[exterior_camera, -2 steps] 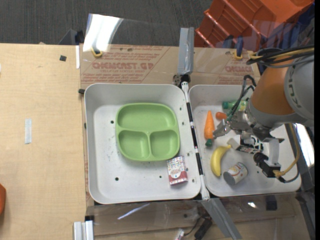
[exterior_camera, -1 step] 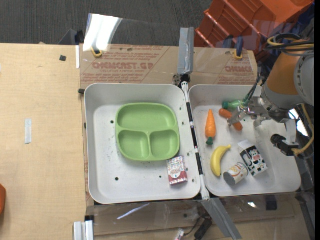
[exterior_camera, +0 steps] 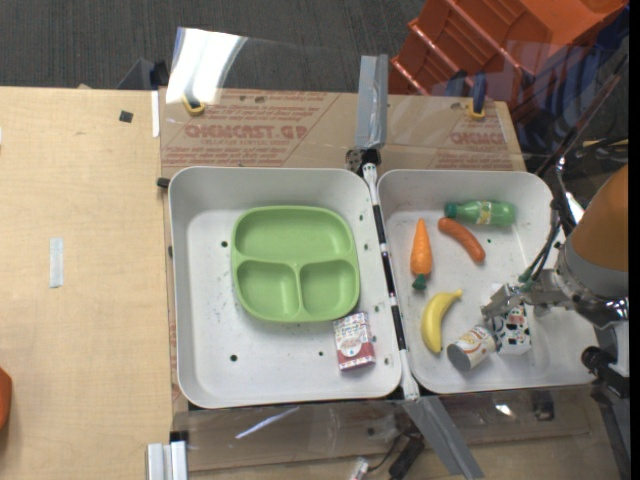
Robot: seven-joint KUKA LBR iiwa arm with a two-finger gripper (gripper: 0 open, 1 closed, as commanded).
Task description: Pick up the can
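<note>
The can (exterior_camera: 470,349) lies on its side in the right bin (exterior_camera: 535,190), near that bin's front edge and slightly right of the front-left corner. Its long axis runs diagonally: the grey end faces the front-left corner, and the opposite end points toward the bin's rear-right. A banana (exterior_camera: 437,318) lies just beside the can on the left, its length running roughly front to back. A small black-and-white carton (exterior_camera: 514,332) sits touching or almost touching the can on its right side.

The pincer (exterior_camera: 508,303) is positioned low over the right bin, directly above the carton and just behind the can's upper end. Its opening cannot be determined from this view, and no object is visibly between its fingers.

Toward the rear of the right bin lie a carrot (exterior_camera: 421,249), a sausage (exterior_camera: 463,238) and a green bottle (exterior_camera: 481,211) on its side.

The left bin (exterior_camera: 192,298) holds a green divided plate (exterior_camera: 296,263) and a small red-and-white carton (exterior_camera: 354,341) near the front-right corner.
</note>
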